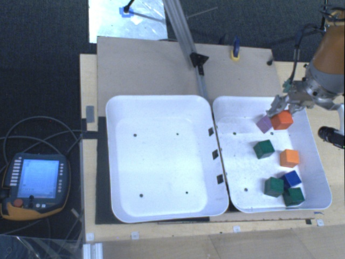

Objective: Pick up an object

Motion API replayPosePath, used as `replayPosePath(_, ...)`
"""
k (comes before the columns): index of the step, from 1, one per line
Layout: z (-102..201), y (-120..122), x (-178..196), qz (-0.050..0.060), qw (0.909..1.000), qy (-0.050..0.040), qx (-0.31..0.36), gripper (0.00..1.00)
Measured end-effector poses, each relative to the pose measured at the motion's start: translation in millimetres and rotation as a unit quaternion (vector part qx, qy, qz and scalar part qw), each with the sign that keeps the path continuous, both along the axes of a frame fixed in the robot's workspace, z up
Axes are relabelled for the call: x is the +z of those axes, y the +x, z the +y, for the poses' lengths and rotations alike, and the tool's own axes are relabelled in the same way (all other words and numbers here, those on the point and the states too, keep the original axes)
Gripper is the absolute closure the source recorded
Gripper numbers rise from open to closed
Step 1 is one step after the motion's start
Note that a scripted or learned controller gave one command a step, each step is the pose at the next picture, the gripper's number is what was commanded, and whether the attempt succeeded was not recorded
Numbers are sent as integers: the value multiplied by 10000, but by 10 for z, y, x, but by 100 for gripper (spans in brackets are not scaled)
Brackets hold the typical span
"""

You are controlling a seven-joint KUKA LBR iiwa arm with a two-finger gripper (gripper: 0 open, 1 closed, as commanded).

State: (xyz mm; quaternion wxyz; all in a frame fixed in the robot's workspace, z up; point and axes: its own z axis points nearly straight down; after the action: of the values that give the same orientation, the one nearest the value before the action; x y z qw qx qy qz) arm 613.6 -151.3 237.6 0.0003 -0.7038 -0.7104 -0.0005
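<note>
The arm [329,63] reaches in from the right, and its tool [281,108] hangs low over the far part of the right bin [237,144]. I cannot tell whether the tool is open or closed, nor whether it grips anything. Right at the tool's tip sits a red-orange block [282,120], with a pale purple block [264,124] touching it on the left. Nearer the middle of the same bin lies a green block [263,149], and just beside it to the right an orange block [289,157]. Toward the near edge of that bin three more are bunched together: a second green block [274,186], a blue block [292,178] and a third green block [294,197] in the corner. The left bin [116,144] stands alongside on the bench [140,63]. Off to the left of the bench lies a handheld control pad [35,185] with its cable [43,128] looped around it.
</note>
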Motion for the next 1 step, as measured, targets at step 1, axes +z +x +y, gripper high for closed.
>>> replayPosePath(1, 487, -66, 87, -3, 10000, 4, 2, 100)
